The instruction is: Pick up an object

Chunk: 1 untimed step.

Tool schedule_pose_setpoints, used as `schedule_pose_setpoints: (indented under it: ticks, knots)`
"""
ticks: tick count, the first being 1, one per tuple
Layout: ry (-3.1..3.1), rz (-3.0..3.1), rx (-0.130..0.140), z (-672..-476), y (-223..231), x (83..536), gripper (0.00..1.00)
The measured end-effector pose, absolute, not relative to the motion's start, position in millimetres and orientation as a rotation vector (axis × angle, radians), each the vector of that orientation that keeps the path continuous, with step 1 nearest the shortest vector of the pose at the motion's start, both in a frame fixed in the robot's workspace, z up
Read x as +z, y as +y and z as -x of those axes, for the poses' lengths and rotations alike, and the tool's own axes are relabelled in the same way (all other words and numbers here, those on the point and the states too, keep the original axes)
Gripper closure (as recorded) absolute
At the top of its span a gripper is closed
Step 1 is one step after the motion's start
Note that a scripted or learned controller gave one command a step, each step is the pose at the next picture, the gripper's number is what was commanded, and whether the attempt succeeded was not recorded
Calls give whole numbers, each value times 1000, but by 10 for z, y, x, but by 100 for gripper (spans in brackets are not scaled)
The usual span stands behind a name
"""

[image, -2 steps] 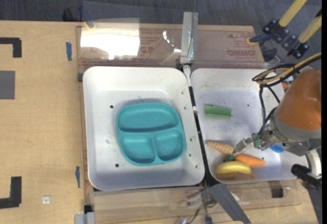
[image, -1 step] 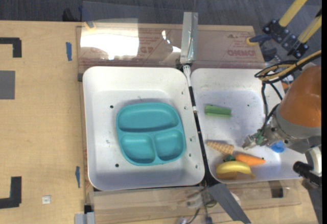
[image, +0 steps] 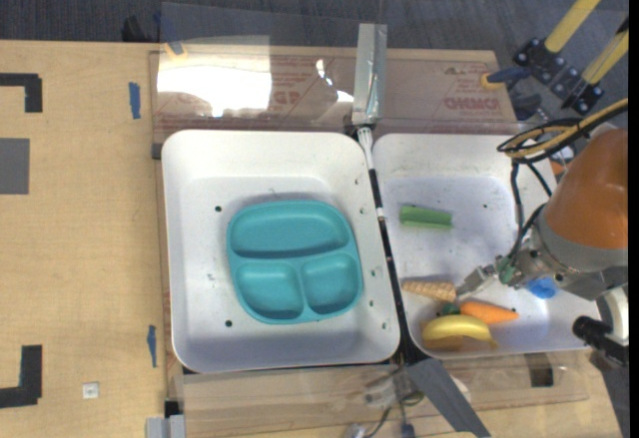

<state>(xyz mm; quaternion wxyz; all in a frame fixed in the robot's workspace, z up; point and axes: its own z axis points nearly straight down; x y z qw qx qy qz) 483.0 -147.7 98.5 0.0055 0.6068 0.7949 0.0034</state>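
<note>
Gripper (image: 477,278) is low in the right shallow white plastic bin (image: 454,165), fingers slightly spread, pinching nothing. Tan ridged cone (image: 429,289) lies just beside its tip, orange plastic carrot (image: 487,310) and yellow plastic banana (image: 458,329) just below. Pick not yet done; closing and lifting remain.

I work from one fixed camera above the bench, looking down at a slant; two shallow white plastic bins (image: 190,256) fill mid-frame, the grey, orange-banded arm (image: 599,202) entering at right.
</note>
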Motion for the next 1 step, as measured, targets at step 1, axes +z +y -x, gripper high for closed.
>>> schedule_pose_setpoints:
  ticks: [1]
  knots:
    - [2662,-1649,4,-4823,-1141,883,0]
